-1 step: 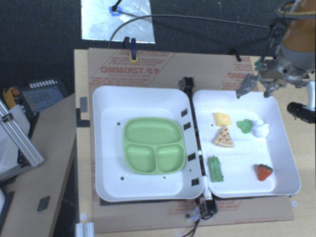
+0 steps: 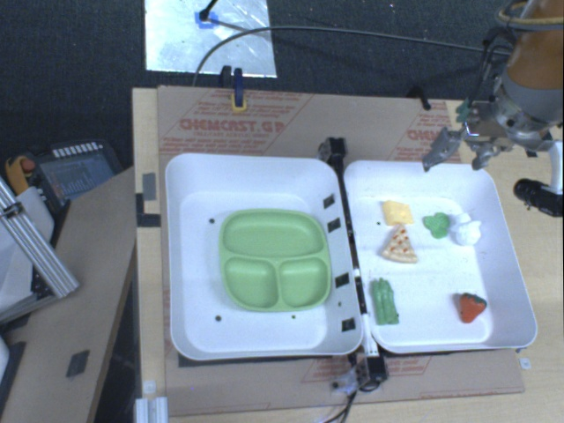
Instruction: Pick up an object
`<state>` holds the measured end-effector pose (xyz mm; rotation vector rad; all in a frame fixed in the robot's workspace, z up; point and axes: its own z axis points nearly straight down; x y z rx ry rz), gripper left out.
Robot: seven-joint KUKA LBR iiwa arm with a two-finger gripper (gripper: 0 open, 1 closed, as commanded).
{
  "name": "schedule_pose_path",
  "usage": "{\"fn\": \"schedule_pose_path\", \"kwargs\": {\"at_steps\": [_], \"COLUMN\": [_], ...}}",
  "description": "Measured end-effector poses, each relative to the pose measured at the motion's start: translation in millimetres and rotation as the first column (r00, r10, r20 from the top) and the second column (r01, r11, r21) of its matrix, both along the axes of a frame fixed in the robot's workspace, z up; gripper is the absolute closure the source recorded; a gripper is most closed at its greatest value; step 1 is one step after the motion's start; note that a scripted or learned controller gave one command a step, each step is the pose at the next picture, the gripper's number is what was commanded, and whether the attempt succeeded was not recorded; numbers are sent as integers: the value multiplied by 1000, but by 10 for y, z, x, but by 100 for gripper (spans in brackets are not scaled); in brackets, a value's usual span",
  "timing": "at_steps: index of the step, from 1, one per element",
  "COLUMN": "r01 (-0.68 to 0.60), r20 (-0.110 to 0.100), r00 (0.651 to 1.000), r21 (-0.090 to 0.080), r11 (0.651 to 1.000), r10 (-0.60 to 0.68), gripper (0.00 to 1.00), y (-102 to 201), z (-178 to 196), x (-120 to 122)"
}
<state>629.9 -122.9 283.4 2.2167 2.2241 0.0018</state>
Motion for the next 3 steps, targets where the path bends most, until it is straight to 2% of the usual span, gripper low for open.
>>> {"fn": "schedule_pose_path", "kwargs": {"at_steps": [1,3], "r01": [1,3], "r20": [-4,-4], "r00": [1000,1000], "r21": [0,1], "r11": [1000,1000], "r10": [-1,-3], "gripper": [0,0], "y": [74,-40], "z": [-483,-1467], "x": [-65,-123]}}
